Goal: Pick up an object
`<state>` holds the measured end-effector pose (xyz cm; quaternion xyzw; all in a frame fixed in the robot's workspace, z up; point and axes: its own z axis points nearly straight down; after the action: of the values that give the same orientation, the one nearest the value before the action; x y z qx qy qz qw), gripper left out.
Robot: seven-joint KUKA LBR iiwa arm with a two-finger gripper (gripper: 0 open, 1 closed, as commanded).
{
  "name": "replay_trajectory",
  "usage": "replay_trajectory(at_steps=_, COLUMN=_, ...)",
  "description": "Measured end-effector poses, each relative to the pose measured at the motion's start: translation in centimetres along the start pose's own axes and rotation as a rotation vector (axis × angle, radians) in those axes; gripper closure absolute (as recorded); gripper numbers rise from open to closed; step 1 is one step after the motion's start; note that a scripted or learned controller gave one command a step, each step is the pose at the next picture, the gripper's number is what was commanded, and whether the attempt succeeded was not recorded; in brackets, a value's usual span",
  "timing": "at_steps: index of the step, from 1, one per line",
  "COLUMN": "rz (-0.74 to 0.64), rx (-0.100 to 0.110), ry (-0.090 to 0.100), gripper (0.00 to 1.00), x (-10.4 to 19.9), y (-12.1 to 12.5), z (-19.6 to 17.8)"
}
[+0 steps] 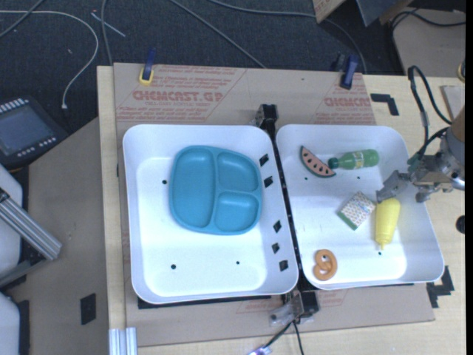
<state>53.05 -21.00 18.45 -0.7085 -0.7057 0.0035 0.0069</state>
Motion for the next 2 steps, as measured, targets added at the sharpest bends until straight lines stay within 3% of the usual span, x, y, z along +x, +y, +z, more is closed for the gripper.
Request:
replay_trajectory(at_steps=1, rz=-0.004, rx=-0.014, ry=-0.004, gripper=0.00, x=0.1, y=0.3, z=-0.8)
replay_trajectory(at_steps=2, rz=-0.004, rx=-0.009, ry=-0.002, gripper=0.00, x=0.5, y=0.2, z=3.5)
